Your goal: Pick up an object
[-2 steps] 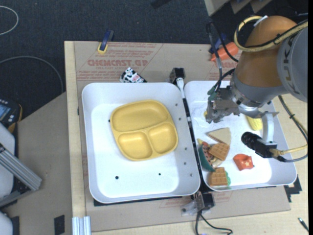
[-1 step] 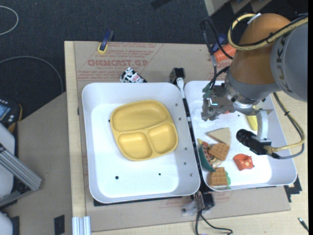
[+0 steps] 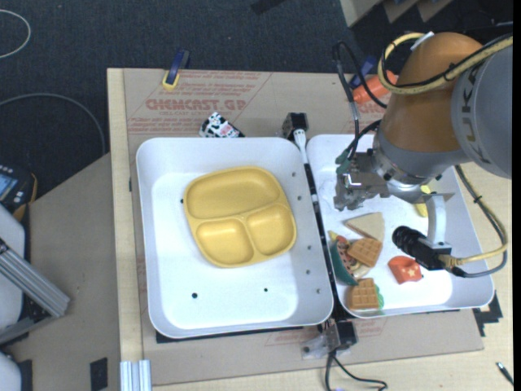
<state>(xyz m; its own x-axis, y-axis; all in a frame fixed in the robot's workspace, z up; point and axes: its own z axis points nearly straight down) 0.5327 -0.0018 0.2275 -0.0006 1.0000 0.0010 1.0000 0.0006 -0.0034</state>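
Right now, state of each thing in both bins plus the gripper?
yellow divided plate: upright in the left bin, compartments bare.
toy sandwich wedge: lying flat in the right bin.
toy waffle: flat, near the front rim.
red toy piece: loose, beside the waffle.
gripper: low over the right bin, holding nothing visible.

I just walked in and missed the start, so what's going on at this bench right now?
A grey and orange robot arm reaches in over the right bin, its gripper low above a pile of toy food: a sandwich slice, waffles and a red piece. Nothing is visibly held. The left bin holds a yellow divided plate.
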